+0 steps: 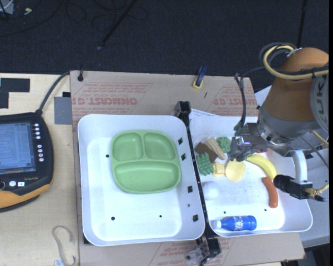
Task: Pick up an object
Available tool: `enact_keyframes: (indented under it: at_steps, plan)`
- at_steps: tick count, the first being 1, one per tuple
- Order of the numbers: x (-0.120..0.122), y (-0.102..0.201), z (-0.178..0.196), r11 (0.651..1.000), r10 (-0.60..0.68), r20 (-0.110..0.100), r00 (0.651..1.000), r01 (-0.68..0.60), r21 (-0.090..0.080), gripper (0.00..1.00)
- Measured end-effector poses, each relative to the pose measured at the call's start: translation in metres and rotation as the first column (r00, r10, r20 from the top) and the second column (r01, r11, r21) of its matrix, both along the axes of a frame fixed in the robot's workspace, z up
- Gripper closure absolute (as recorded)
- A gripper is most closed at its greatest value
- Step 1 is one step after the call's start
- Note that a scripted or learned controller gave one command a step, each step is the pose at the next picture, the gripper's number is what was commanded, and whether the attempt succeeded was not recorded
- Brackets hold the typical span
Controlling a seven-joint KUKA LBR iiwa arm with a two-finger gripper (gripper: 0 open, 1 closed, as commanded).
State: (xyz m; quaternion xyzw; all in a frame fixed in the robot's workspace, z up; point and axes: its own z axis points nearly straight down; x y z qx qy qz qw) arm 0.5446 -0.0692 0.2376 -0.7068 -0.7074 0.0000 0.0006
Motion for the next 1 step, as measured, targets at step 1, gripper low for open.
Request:
enact_keyframes:
  at_steps: [1]
  plan:
    - [-0.0042, -0.0065, -0.0204, 1.0, -0.001, -0.005, 1.0, 0.001, 0.0, 1.0]
